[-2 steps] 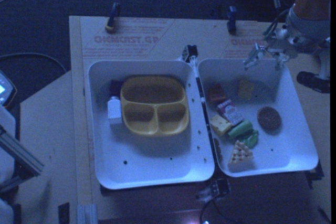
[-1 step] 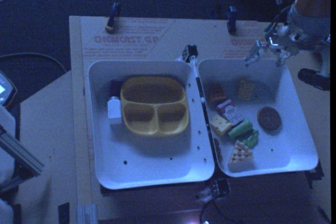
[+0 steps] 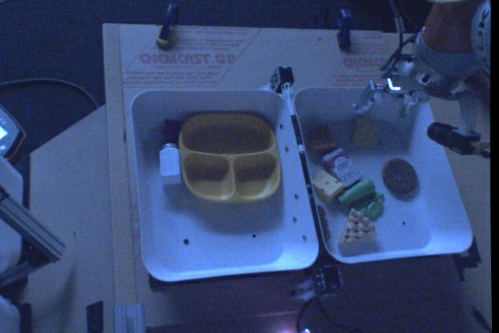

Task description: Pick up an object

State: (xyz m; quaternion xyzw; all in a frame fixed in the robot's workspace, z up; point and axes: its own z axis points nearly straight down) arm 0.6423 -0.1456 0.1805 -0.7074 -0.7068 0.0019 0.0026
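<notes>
Dim bluish room, wooden tabletop (image 3: 117, 168) with two white bins. Left bin (image 3: 148, 246) has one yellow divided tray (image 3: 230, 156) and one small white bottle (image 3: 170, 162). Right bin (image 3: 444, 234) holds roughly eight toy foods, including a brown cookie (image 3: 400, 176). Gripper (image 3: 387, 93) hovers over that bin's far edge; can't tell if the jaws are released or clenched.

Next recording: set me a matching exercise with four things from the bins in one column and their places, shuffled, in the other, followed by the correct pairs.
Things:
1. yellow divided plate
2. small white bottle
3. round brown cookie
4. waffle slice

Places:
A. right bin, near its front edge
B. middle of the left bin
C. right bin, toward its right side
D. left bin, against the plate's left edge

Pairs: 1-B, 2-D, 3-C, 4-A
</notes>
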